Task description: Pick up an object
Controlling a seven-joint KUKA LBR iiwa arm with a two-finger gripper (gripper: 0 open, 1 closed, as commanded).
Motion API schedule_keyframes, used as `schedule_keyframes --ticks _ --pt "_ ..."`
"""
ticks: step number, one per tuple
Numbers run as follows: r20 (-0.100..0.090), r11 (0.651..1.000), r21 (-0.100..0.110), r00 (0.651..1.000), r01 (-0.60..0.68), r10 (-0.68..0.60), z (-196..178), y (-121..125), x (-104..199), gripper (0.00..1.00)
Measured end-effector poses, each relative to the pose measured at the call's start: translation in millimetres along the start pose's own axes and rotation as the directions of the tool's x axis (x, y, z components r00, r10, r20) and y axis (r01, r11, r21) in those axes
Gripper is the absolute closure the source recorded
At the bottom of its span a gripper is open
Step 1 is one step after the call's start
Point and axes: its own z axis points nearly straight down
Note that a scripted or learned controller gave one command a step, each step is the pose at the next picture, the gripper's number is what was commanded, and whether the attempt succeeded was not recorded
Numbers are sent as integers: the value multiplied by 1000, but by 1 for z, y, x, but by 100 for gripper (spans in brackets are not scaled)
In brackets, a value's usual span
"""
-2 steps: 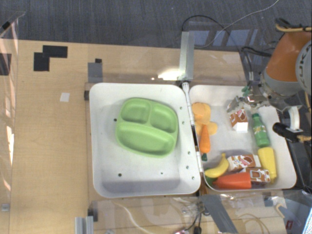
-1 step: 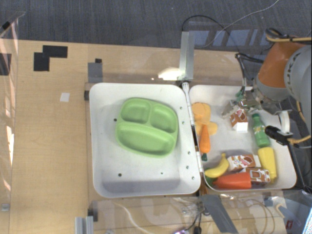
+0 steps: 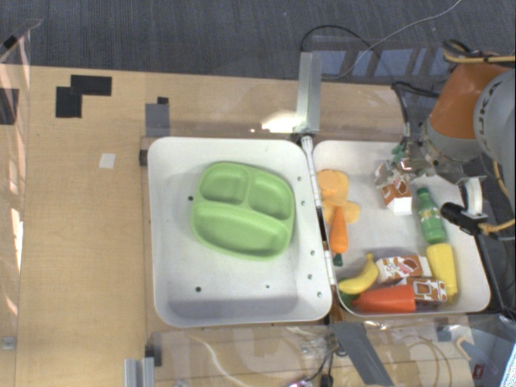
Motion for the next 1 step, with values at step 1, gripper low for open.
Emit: schedule_keyframes --ticks 1 --pt "-6 983 11 984 181 -181 -86 -15 57 100"
